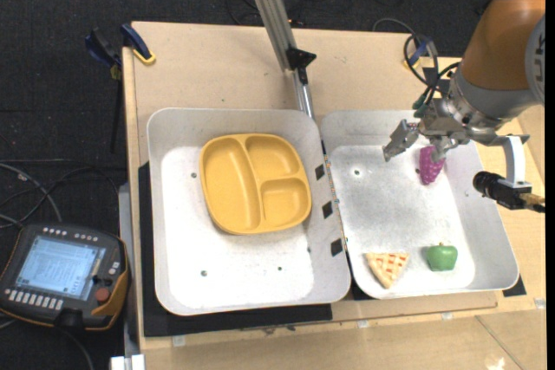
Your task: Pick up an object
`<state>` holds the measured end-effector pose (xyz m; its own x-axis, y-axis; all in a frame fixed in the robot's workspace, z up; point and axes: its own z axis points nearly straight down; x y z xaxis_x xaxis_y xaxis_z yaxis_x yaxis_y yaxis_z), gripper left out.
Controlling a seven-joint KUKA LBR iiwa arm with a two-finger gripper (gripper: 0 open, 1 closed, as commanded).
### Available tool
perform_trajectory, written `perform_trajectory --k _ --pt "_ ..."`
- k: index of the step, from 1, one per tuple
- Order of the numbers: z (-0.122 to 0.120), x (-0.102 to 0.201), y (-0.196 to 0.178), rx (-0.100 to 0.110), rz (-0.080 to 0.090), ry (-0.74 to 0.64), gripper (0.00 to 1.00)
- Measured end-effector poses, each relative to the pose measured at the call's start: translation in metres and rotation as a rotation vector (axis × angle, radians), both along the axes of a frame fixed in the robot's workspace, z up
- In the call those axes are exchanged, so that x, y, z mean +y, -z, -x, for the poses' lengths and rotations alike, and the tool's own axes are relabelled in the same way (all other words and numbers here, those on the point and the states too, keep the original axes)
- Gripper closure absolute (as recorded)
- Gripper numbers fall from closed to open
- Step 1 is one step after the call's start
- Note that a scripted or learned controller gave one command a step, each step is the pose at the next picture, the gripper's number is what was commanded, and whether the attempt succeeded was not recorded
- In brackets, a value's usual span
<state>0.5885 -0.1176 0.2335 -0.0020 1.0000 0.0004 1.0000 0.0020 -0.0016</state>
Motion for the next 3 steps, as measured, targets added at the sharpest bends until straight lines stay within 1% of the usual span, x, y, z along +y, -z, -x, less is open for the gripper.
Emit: perform_trajectory --k 1,3 --pt "0.000 0.000 0.000 0.000 0.000 0.001 0.00" --pt "0.007 0.017 0.096 0.004 0.000 0.002 0.00"
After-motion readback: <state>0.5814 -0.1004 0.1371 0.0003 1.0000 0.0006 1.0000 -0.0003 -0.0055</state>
